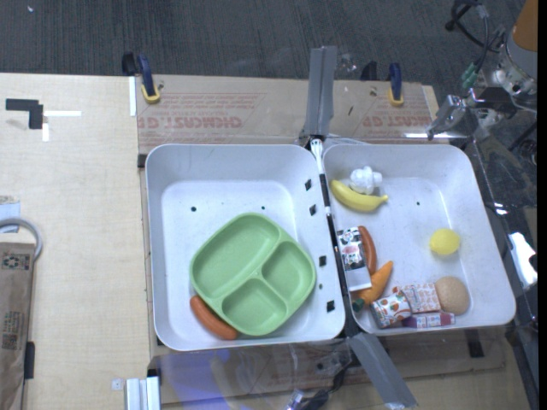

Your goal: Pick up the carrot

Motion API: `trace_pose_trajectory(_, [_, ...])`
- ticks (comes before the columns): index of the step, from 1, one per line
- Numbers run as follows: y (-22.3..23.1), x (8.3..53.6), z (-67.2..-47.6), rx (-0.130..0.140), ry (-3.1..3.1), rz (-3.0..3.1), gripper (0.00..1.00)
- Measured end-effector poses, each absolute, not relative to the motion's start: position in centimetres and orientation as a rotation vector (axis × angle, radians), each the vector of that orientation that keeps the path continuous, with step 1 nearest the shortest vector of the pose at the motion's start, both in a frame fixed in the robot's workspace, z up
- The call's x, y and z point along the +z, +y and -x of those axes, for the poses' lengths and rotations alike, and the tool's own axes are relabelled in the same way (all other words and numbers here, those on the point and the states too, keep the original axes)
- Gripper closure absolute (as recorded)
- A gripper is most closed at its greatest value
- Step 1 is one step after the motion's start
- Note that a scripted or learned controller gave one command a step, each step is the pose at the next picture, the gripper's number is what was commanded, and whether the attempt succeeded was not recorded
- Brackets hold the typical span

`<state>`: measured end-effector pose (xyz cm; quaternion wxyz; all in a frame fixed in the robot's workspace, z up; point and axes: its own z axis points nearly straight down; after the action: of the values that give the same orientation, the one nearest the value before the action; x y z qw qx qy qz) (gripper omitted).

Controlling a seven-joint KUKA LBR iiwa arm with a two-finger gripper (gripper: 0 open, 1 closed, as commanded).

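The carrot [379, 279] is a short orange piece lying at a slant near the front left of the right bin [479, 186]. It rests against a small black-and-white carton [351, 250] and a reddish sausage [367, 246]. My gripper [446, 120] hangs at the upper right, beyond the right bin's far rim and well away from the carrot. Nothing shows in its grasp.
The right bin also holds a banana [357, 196], a white lump [366, 178], a yellow ball [444, 243], a bread roll [452, 295] and small snack boxes [403, 304]. In the left bin [171, 195] lie a green divided plate [253, 273] and an orange-red sausage [213, 318].
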<state>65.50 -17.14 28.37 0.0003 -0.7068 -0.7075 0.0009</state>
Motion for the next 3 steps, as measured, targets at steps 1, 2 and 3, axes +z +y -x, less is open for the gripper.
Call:
trace_pose_trajectory(1, [-15.1, 34.9, -65.9, 0.002, -2.416, 2.010, 0.00])
trace_pose_trajectory(2, [-12.6, 25.4, -58.0, 0.004, -2.475, 1.931, 0.00])
trace_pose_trajectory(3, [-11.7, 14.3, -47.7, 0.003, -2.288, 2.149, 0.00])
